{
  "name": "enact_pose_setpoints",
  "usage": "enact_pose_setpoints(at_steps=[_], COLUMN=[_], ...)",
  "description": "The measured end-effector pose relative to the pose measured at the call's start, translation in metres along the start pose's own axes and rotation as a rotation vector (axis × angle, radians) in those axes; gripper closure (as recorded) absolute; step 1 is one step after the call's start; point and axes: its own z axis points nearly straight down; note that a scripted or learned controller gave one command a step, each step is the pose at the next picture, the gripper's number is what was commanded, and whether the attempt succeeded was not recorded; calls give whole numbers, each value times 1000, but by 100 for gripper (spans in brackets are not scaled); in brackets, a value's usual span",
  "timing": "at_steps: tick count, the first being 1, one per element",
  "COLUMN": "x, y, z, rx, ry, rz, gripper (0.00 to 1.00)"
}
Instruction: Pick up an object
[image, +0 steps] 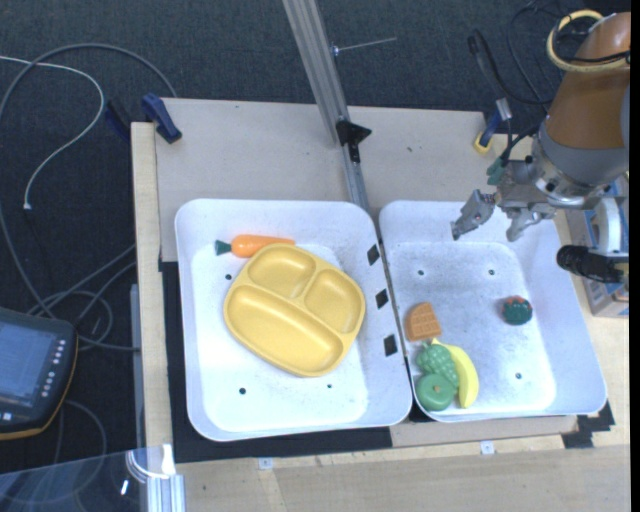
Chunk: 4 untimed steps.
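My gripper (494, 224) hangs over the far part of the right bin (560, 400), its two fingers (468, 220) spread open with nothing between them. Below it, toward the bin's right side, lies a small green and red fruit (516, 310). Near the bin's left wall sits an orange waffle-like piece (423, 322). In front of that lie green grapes (435, 356), a yellow banana (463, 376) and a green apple (434, 393), bunched together. The gripper touches none of these.
The left bin (200, 400) holds a yellow divided plate (294, 307) and an orange carrot (258, 243) at its far edge. A metal post (322, 60) rises behind the bins. Blue clamps (160, 117) grip the bench's far corners.
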Motion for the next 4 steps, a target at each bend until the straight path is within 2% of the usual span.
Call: enact_pose_setpoints(at_steps=[1,4], x=[0,-4], y=[0,7], z=[0,133], rx=[0,3], ry=[0,0], rz=[0,2], gripper=[0,0])
